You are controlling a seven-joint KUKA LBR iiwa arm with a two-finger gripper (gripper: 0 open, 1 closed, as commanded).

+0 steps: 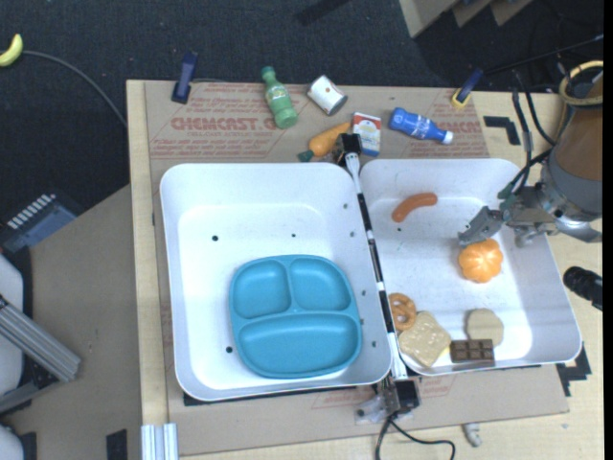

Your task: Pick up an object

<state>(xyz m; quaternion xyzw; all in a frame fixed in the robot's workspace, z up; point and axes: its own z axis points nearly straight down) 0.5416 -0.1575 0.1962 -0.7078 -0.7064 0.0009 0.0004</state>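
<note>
**Gripper poised over orange in right bin; grasp not yet made**

Left bin: holds a blue divided plate toward its front edge. Not relevant to the step in hand.

Right bin: a sausage lies near the back edge. A pretzel, cracker, chocolate piece and biscuit cluster at the front edge. An orange sits toward the right edge, well apart from the cluster.

Gripper: positioned just behind and above the orange, fingers spread, nothing between them.

Assessment: the orange appears the likeliest target. Recommended conduct: centre the fingers over the fruit's widest part before descending, since a round body tends to roll out of an off-centre pinch. Descend straight, close around its middle, then lift vertically. The bin's right wall is near; keep the outer finger clear of it.
</note>
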